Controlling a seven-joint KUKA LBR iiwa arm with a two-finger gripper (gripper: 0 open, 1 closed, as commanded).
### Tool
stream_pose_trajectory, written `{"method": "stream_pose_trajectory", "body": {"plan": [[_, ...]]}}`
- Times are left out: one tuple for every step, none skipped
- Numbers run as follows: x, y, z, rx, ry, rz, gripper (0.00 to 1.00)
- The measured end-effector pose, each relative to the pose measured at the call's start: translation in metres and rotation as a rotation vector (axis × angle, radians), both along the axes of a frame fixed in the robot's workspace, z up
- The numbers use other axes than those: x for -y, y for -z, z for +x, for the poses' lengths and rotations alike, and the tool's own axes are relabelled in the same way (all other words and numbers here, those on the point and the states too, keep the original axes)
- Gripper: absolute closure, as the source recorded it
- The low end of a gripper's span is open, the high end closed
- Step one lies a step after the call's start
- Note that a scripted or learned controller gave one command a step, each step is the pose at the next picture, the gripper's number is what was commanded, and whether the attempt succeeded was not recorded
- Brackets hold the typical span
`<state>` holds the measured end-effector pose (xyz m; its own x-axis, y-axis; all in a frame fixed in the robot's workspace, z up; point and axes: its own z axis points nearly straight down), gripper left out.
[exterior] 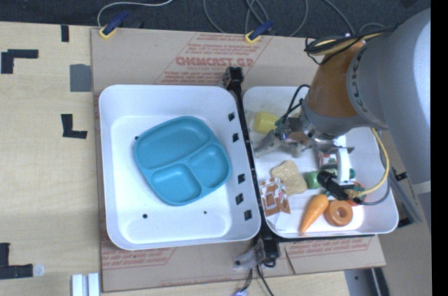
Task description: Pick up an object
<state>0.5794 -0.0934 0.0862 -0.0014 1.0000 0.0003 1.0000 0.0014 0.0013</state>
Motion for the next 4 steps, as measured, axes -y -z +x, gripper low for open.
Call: {"method": "stream_pose_trajectory", "body": {"plan": [[0.014, 0.002, 0.079, -0.061, -0.006, 0.001, 0.00], [0.011, 0.002, 0.078, -0.059, -0.002, -0.006, 0.00], [0.007, -0.014, 0.083, -0.026, 0.007, -0.002, 0.00], [0.007, -0.005, 0.085, -0.032, 0.006, -0.001, 0.00]]}}
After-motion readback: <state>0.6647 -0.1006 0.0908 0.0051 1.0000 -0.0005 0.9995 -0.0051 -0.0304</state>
